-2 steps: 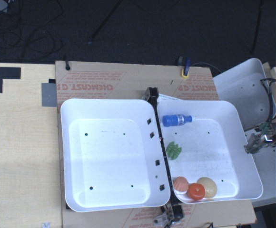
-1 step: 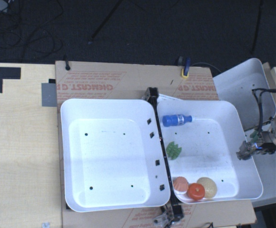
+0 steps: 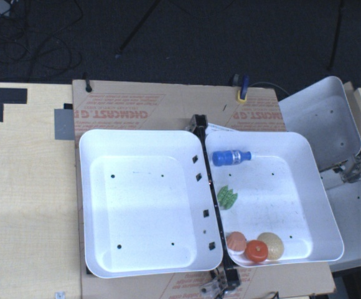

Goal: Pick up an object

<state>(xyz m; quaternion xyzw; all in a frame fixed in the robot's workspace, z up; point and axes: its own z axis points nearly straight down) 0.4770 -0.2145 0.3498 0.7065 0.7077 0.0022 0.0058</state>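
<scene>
White plastic is forming two shallow bins sitting side by side on a sheet of printed cardboard (image 3: 137, 108), which is lying on the pale wooden surface (image 3: 25, 198). The left bin (image 3: 93, 167) and the right bin (image 3: 317, 185) are touching along their inner edges, where a dark strip with small black clips is running between them.

All the loose objects are lying in the right bin. A blue bottle (image 3: 231, 157) is resting on its side near the far left corner, its cap pointing right. A small green item (image 3: 227, 198) is lying just beside the inner wall, about midway down. Three round things are crowding together at the near edge: a pinkish-orange one (image 3: 236, 242), a red one (image 3: 256, 250) touching it, and a tan one (image 3: 271, 245) just behind the red.

Whether the gripper is released or clenched cannot be told.

A blue and yellow clamp (image 3: 243, 89) is gripping the cardboard's far edge.
</scene>
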